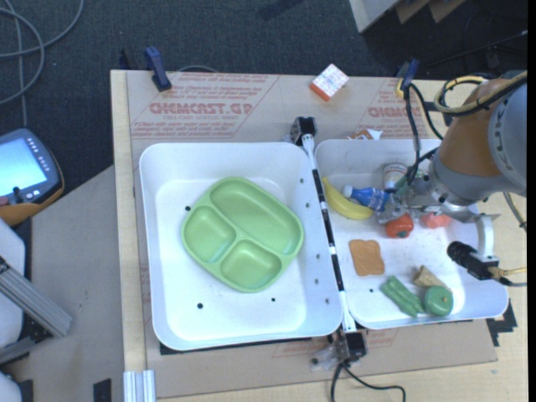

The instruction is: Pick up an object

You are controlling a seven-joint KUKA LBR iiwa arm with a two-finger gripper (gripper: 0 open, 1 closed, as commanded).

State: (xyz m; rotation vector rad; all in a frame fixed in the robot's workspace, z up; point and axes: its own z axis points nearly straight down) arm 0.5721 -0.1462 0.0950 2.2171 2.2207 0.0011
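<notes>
The right bin [356, 146] holds a yellow banana [346, 205], a blue item [367, 196], a red round item [400, 225], an orange-red piece [435, 220], a flat tan square [366, 257], a tan wedge [427, 276], a long green item [402, 296] and a round green one [438, 301]. My gripper [399, 198] is low in the bin's upper middle, just above the red item and right of the blue one. The wrist hides what lies under it.
A green divided plate [243, 233] lies in the left bin [167, 308]. A small orange-and-white box [329, 82] sits on the bench behind the bins. Blue clamps [156, 67] [407, 74] grip the bench's far edge. A black part [469, 260] juts out below the arm.
</notes>
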